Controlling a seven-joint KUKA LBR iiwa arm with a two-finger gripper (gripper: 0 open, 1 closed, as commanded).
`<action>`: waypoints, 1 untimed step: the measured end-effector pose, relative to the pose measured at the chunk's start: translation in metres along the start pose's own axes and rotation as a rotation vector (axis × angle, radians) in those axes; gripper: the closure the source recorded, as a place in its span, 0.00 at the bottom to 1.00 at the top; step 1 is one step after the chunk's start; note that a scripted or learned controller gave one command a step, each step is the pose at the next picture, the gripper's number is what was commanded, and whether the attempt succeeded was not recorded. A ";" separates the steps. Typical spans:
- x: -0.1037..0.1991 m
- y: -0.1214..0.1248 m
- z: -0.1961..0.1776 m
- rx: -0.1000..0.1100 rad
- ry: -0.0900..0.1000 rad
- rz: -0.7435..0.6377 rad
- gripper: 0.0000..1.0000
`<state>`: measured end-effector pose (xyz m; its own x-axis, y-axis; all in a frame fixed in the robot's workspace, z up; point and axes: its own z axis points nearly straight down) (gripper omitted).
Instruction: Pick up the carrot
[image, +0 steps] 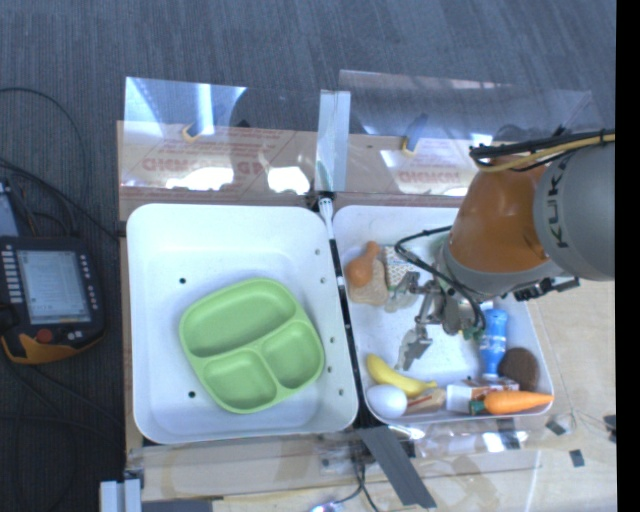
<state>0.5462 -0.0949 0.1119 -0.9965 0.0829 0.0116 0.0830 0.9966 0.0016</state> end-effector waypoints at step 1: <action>0.048 -0.028 0.011 0.007 -0.046 -0.102 0.00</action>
<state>0.4962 -0.1184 0.1015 -0.9992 -0.0194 -0.0346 -0.0192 0.9998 -0.0061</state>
